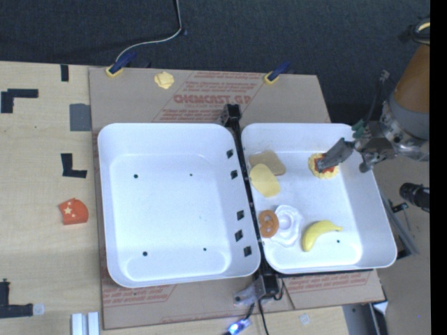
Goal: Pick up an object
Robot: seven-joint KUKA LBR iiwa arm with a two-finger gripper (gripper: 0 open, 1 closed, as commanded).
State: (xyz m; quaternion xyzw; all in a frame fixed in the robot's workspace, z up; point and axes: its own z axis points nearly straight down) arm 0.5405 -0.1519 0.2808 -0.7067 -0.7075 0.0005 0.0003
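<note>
We see the tool (334, 155) down at a small yellow-and-red toy (324, 166) near the right bin's (363, 257) far wall; its grip we cannot tell. We judge the toy light, best pinched across its middle

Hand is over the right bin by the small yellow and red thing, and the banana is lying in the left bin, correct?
Not quite. The camera view shows the banana in the right bin, near its front edge. The hand is indeed by the small yellow and red thing.

Bench (42, 187): you see pale wood with black tape marks.
Board (209, 96): brown cardboard, clamped at the far edge.
Backdrop (279, 19): dark cloth.
</note>
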